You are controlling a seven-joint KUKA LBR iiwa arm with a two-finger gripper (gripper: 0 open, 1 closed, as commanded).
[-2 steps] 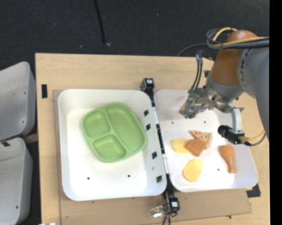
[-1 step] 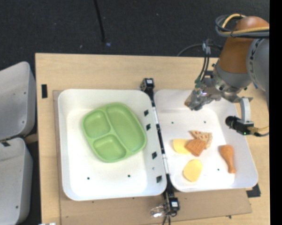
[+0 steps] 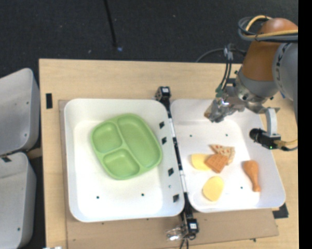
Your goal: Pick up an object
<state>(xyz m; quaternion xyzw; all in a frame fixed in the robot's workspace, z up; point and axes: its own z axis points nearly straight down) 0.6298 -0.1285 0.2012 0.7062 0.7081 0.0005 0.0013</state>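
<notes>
In the right bin (image 3: 197, 113) lie several small food pieces: a pale yellow wedge (image 3: 198, 162), a brown waffle-like piece (image 3: 216, 163) with a tan cracker (image 3: 224, 151) behind it, a yellow round slice (image 3: 213, 189) and an orange drumstick-shaped piece (image 3: 252, 175). My gripper (image 3: 216, 113) hangs over the back part of the right bin, above and behind the food pieces, apart from them. Nothing shows between its tips.
The left bin (image 3: 80, 201) holds a green three-compartment tray (image 3: 126, 146). Black clips (image 3: 172, 154) line the seam between the bins. A black fitting with a cable (image 3: 266, 137) sits at the right bin's right rim. The arm's orange band (image 3: 265, 56) rises at the upper right.
</notes>
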